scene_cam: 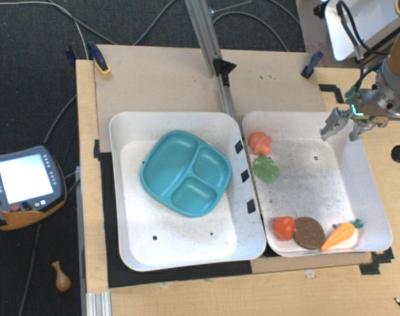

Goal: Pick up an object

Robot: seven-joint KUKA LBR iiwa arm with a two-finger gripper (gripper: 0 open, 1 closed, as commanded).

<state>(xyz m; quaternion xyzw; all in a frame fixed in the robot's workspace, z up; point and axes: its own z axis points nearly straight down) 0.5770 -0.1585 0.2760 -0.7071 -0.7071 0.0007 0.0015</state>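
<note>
gripper [343,128] at the far right corner of the right bin [368,176], fingers spread apart, nothing between them. well apart, along that bin's near edge: orange carrot [338,236] with green tip, touching a flat brown round patty [309,232], itself beside a red tomato [285,228]. by the bin's left wall, a pink-orange lump [259,143] just above a green leafy piece [266,170]. in the left bin [180,242], a teal divided plate [185,172].

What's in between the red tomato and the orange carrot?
A brown round patty sits between the tomato and the carrot, along the right bin's near edge in the camera view.
</note>
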